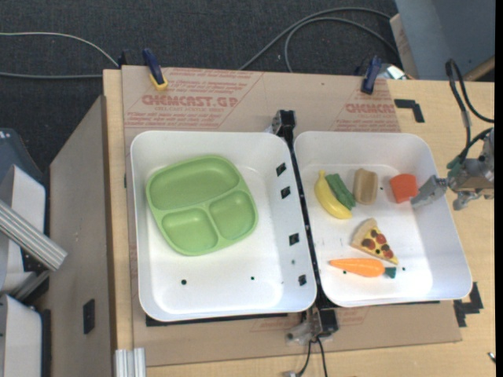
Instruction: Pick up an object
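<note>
You are looking down on 2 white bins lying side by side. The left bin (pixel 149 289) is holding a green divided plate (pixel 202 204) with 3 compartments. The right bin (pixel 444 265) is holding 6 toy foods: a banana (pixel 331 200) touching a green pod (pixel 341 188), a tan bread piece (pixel 365 186), a red block (pixel 403 187), a pizza slice (pixel 373 240) and a carrot (pixel 357 267) nearest the front rim. The gripper (pixel 431 192) is reaching in over the right rim, sitting just beside the red block; you cannot tell whether its jaws are standing open or closed.
</note>
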{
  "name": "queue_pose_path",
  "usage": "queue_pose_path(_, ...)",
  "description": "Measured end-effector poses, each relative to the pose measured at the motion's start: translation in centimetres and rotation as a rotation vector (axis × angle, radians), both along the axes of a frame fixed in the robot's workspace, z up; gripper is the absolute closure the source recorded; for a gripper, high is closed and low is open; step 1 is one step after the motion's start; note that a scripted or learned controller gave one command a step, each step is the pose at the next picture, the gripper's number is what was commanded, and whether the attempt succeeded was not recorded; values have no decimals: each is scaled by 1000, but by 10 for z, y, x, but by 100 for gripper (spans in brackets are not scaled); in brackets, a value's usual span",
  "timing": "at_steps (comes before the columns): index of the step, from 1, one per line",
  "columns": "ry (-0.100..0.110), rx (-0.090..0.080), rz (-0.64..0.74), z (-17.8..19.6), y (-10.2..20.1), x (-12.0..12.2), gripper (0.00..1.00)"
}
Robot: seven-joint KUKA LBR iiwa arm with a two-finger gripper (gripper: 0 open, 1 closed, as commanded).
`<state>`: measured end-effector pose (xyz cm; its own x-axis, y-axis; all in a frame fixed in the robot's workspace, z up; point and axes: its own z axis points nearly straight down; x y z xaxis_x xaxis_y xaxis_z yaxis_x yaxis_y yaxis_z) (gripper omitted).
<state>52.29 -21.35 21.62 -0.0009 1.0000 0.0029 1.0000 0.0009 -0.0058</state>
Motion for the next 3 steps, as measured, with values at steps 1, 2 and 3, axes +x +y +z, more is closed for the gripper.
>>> queue_pose_path(1, 6, 3, 0, -55, 10, -4, 0)
queue_pose_path(2, 6, 3, 0, -102, 17, -3, 0)
queue_pose_path(3, -5, 0, -1, -130, 16, -1, 0)
